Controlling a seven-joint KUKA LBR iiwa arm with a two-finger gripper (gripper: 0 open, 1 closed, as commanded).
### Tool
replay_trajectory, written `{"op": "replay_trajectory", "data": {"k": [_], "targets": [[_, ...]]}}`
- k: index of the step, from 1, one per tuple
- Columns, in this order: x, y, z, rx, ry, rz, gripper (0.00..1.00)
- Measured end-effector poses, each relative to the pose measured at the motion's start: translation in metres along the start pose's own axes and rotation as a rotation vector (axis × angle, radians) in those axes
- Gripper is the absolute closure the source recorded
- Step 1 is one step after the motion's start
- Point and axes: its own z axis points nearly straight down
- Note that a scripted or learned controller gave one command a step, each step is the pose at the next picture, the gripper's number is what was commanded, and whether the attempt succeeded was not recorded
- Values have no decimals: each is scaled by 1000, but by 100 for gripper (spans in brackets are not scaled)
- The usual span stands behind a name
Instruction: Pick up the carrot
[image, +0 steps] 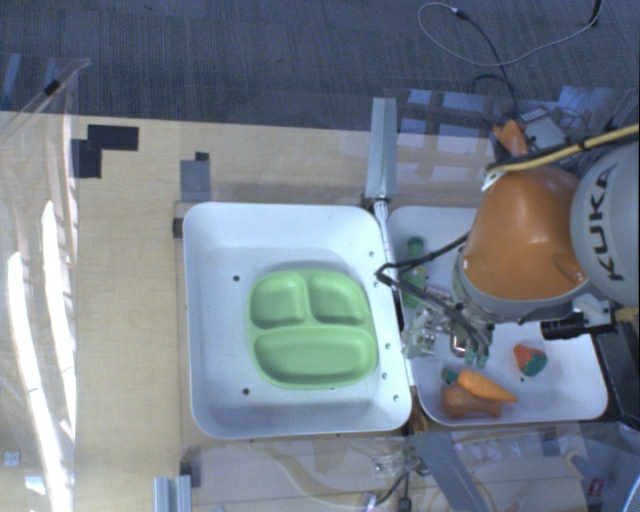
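Note:
The carrot is orange with a green stub at its left end. It lies near the front edge of the right bin, across a brownish rounded item. My gripper hangs over the left part of the right bin, just up and left of the carrot. Nothing shows between its fingers, and the metal parts are too cluttered to read their state. The arm's orange band covers much of the bin behind it.
The left bin holds a green divided plate. A red-and-green strawberry-like toy lies right of the carrot. A green item sits at the right bin's back left. A metal post rises between the bins.

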Motion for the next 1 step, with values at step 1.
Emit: {"op": "replay_trajectory", "data": {"k": [1], "targets": [[-3,2,-12,-4,-9,2,100]]}}
